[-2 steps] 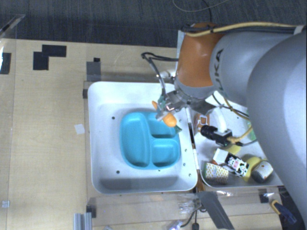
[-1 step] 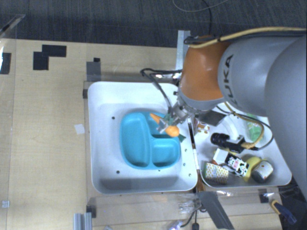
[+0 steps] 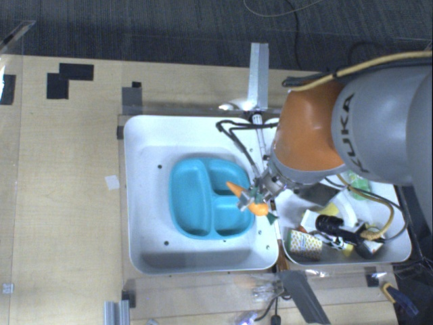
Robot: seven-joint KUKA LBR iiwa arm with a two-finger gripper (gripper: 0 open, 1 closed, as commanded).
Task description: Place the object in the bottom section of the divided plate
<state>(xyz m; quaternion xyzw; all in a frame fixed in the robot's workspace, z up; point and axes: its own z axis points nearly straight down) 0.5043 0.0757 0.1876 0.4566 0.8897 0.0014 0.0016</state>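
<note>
A blue divided plate lies in the left white bin. It has one long section on the left and two smaller ones on the right. My gripper hangs over the plate's right rim, by the ridge between the two small sections. It is shut on an orange carrot-like toy with a green end, and an orange tip points over the upper right section. The lower right section is bare blue.
The right bin holds a patterned box, a white item and a green item. The grey and orange arm covers much of that bin. A grey post stands behind the bins.
</note>
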